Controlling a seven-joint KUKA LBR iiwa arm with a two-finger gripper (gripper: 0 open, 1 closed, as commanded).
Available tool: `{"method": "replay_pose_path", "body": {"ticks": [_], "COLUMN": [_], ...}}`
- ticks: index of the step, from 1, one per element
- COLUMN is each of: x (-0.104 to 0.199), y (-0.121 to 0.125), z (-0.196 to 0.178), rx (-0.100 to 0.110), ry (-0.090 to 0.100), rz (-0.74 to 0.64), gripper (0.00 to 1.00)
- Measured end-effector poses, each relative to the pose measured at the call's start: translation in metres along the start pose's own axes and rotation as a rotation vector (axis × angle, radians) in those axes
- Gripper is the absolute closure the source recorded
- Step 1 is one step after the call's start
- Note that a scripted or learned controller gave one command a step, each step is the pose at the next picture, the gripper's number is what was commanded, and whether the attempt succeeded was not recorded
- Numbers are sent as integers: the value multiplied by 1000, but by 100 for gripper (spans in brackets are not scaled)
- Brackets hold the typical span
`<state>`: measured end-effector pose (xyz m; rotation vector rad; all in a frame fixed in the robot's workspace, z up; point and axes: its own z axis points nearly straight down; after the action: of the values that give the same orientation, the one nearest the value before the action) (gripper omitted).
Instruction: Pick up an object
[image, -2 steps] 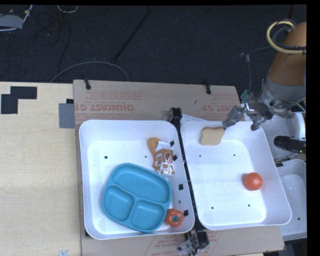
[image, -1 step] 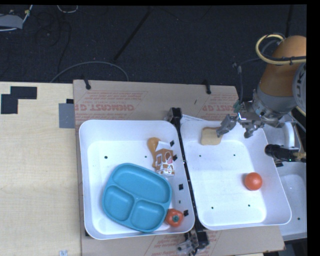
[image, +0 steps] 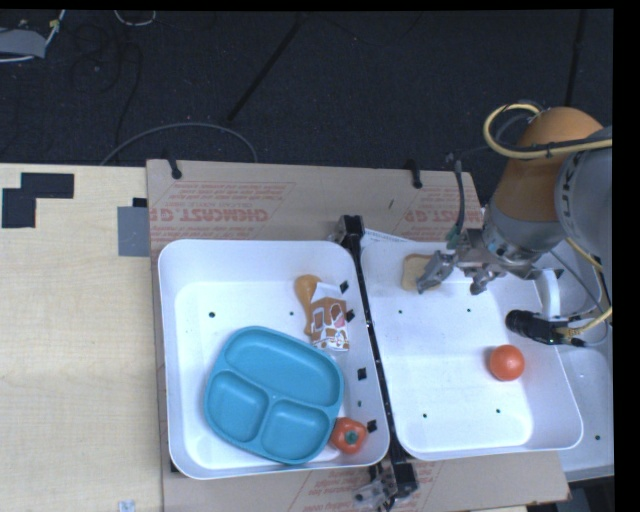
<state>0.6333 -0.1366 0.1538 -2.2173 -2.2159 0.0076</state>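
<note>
Near edge, left bin (image: 185, 300): small red tomato (image: 349, 436) in the near-right corner, touching the near-right rim of the blue tray (image: 272, 394). The tray has three compartments, sits tilted, and takes up most of the bin's near half. Just beyond the tray's far-right corner: a small printed carton (image: 329, 325), with a tan piece (image: 307, 290) just behind it. Both are near the divider between the bins.

Right bin (image: 470, 420): orange ball (image: 507, 362) on the floor, right of centre, well apart from everything else. A tan piece (image: 414, 270) lies at the far-left part of this bin, close to the far wall.

Tool (image: 457, 279) is over the far side of the right bin, fingers spread wide, nothing between them. Left fingertip is just beside the tan piece; can't tell if it touches. Ball is nearer and to the right of the tool, apart from it.

Arm (image: 545, 170) comes in from the far right. Bins sit on cardboard (image: 260, 205) on the tabletop (image: 70, 340).
</note>
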Motion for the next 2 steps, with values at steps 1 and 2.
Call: {"method": "replay_pose_path", "body": {"ticks": [1, 2], "x": [9, 7], "y": [-6, -6], "z": [52, 39], "rx": [-1, -4], "ry": [0, -1], "rz": [1, 4], "gripper": [0, 100]}}
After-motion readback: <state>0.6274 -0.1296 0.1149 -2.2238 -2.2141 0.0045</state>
